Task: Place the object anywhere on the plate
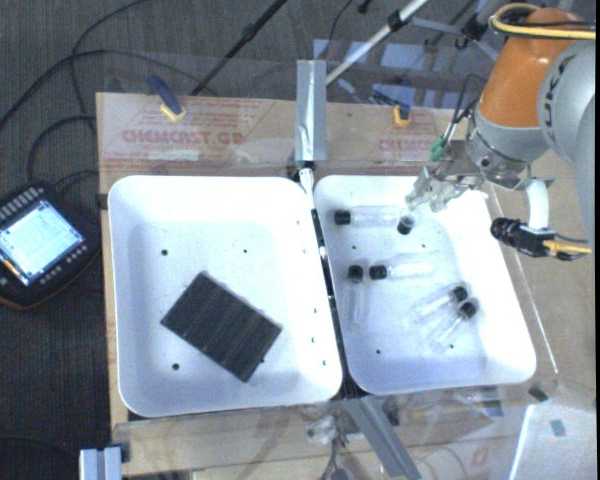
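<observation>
you have the gripper (432,190) over the far part of the right bin (500,353), and you can see a clear vial with a black cap (406,220) clamped between its fingers, hanging cap-down above the bin floor. more clear vials with black caps lie in that bin: one near the far left corner (352,215), two near the middle (368,271), two toward the right (450,310). the dark ridged plate (221,326) lies flat in the left bin (140,203), well apart from the gripper
</observation>
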You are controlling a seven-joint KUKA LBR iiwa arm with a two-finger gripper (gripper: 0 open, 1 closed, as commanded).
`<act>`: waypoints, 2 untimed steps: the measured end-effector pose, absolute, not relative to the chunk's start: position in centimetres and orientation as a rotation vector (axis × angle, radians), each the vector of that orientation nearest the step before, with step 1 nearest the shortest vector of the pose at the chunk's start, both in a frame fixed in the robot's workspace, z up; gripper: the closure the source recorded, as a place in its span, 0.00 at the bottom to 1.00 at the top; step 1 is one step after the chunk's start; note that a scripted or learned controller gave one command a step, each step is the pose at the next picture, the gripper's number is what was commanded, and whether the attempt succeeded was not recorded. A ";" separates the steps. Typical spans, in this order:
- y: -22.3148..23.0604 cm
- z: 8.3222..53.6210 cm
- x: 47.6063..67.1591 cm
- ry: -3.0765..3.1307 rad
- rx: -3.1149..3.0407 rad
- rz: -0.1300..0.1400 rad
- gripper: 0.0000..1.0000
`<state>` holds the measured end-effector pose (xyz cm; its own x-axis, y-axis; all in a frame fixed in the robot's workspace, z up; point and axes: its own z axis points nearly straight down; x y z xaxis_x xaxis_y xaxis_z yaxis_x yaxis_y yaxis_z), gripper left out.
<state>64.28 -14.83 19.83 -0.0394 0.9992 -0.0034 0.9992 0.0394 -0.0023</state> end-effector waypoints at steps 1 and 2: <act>-7.4 23.2 66.8 2.413 2.010 -0.002 1.00; -1.3 34.8 65.9 2.790 1.443 -0.001 1.00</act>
<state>65.91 -1.34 34.83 -0.5777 0.8162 -0.0003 0.8162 0.5777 -0.0004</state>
